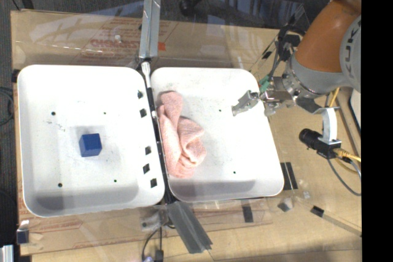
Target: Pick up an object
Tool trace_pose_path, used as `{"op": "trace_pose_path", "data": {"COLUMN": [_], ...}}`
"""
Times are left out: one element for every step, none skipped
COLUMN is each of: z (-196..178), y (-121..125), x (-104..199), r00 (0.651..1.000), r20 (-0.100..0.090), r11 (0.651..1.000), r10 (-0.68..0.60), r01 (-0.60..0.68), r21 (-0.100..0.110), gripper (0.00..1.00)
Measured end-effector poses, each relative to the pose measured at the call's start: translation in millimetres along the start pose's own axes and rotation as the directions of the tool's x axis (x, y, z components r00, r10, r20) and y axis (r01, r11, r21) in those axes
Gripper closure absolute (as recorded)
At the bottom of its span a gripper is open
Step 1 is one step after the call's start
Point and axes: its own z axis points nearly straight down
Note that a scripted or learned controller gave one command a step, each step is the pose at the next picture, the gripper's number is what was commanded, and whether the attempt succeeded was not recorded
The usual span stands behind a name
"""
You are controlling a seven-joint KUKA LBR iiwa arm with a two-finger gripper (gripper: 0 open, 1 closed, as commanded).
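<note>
- Bench (80,40): carries two shallow white bins, touching along a central divider.
- Left bin (37,132): holds one blue cube (90,144), resting flat on the floor left of the divider and well apart from it.
- Right bin (258,156): holds one pink cloth (179,135), crumpled and lying just right of the divider, its long side running along it.
- Gripper (244,102): positioned above the upper right part of the right bin, well right of the divider and clear of the cloth; nothing sits between its fingers. Whether the pincer is open or closed cannot be determined.
- Arm (325,34): enters from the right, orange band above the wrist.
</note>
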Motion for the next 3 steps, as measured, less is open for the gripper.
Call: {"op": "trace_pose_path", "data": {"z": [23, 162, 152], "y": [33, 96, 96], "x": [-15, 48, 49], "r00": [0.996, 1.000, 0.999], "r20": [0.001, 0.000, -0.001], "r11": [0.996, 1.000, 0.999], "r10": [-0.091, -0.028, -0.034], "r01": [0.091, 0.028, 0.034], "r21": [-0.004, -0.003, -0.001], "gripper": [0.00, 0.00, 1.00]}}
